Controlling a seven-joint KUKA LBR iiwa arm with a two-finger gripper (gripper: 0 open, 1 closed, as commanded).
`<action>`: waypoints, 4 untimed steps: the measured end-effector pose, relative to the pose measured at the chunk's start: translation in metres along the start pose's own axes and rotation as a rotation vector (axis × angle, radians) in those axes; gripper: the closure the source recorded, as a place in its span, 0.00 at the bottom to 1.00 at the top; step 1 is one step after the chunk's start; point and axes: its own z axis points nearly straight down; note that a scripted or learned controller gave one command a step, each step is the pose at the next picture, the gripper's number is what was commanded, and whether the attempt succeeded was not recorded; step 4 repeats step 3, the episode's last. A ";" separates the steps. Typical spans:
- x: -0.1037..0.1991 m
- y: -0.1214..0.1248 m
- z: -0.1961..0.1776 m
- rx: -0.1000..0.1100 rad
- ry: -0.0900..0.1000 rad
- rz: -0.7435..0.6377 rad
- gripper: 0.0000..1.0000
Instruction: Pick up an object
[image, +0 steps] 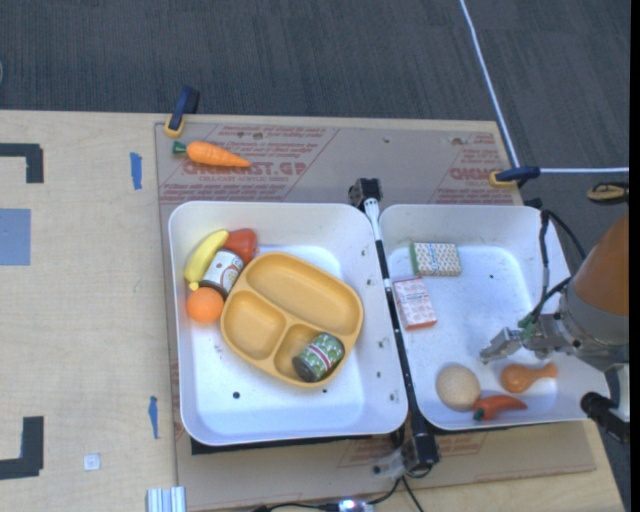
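Low in the right bin (470, 228) lies an orange drumstick (526, 377), an egg (458, 386) and chili (497, 405) beside it. Just above, the gripper (503, 346) hangs released, holding nothing, its arm (605, 290) reaching leftward from the right.

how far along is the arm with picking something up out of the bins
Nothing looks lifted yet: every item lies in a bin or on the board. In hand: the claw is low in the right bin, beside the orange drumstick-shaped toy, near the egg and red pepper. No object shows between its fingers. Left: closing on one item and raising it.
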 end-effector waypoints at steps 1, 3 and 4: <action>0.003 -0.002 0.011 0.007 0.003 0.001 0.00; -0.013 -0.002 0.011 0.004 0.002 0.000 0.00; -0.013 -0.002 0.011 0.004 0.002 0.000 0.00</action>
